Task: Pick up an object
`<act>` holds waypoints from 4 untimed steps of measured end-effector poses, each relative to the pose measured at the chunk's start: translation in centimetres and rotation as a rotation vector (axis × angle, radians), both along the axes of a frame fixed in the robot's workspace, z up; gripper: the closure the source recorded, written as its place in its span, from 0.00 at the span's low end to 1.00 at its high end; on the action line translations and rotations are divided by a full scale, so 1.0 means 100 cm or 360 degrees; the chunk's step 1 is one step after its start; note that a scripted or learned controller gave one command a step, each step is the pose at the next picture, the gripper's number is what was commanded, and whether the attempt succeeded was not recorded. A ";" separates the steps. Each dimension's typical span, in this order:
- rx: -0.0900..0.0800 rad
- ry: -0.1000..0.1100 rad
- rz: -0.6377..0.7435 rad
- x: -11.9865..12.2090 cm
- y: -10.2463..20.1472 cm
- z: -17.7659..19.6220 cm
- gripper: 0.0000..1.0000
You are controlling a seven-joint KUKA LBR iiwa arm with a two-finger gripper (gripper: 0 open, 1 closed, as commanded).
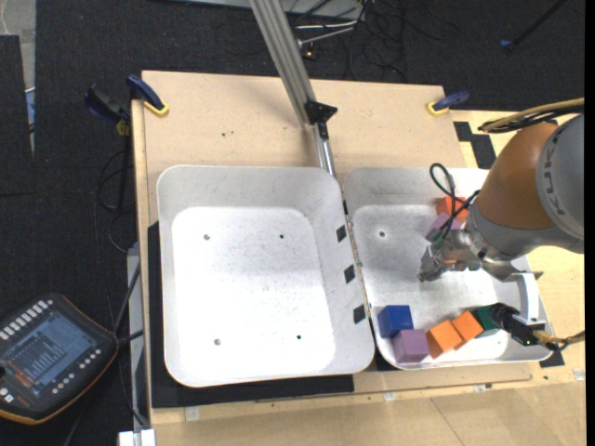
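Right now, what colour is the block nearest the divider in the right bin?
Blue, clearest in the camera view, beside a purple block.

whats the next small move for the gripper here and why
Probably shift the gripper toward the near edge of the right bin, over the blue block. The gripper sits above bare bin floor, while the blue block, purple block and orange block cluster along that near wall. The blue block looks nearest and least crowded.

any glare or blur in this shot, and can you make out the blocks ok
Camera view: even, soft light, no hard glare on the white bins; the blue block, purple block and orange block read sharp; the gripper is darker and slightly soft, under the arm.
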State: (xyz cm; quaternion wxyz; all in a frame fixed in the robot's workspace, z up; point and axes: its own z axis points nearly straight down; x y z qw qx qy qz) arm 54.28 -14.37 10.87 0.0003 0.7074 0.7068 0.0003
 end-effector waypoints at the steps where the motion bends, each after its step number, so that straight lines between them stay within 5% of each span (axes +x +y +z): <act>1: -0.0003 -0.0010 0.0005 0.003 -0.001 0.064 1.00; 2: -0.0004 -0.0012 0.0007 0.007 -0.001 0.128 1.00; 3: -0.0002 -0.0005 0.0007 0.009 -0.001 0.146 1.00; 4: 0.0002 -0.0002 0.0015 0.014 0.054 0.152 1.00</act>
